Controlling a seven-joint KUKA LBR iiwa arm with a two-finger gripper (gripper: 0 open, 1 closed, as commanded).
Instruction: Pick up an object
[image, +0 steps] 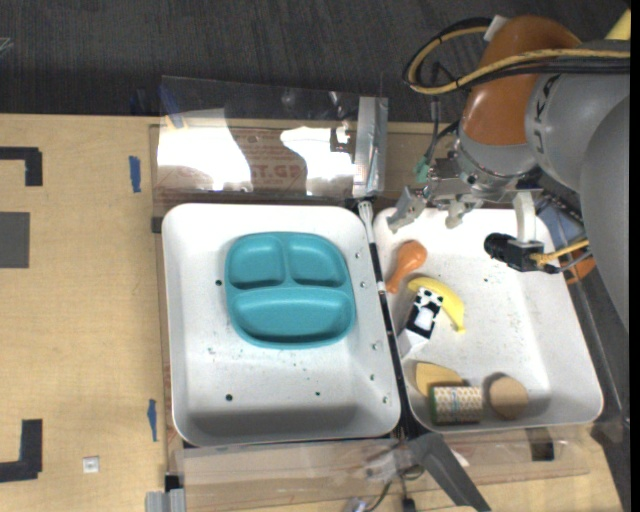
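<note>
Gripper is hanging with fingers spread and holding nothing at the right bin's far edge, just above an orange carrot lying tilted near the left wall. Nothing on the carrot is showing readable writing.

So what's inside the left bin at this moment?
The left bin holds one teal divided plate with three compartments, lying flat near its middle. Dark specks dot the bin floor. Whatever lies under the plate is covered.
</note>
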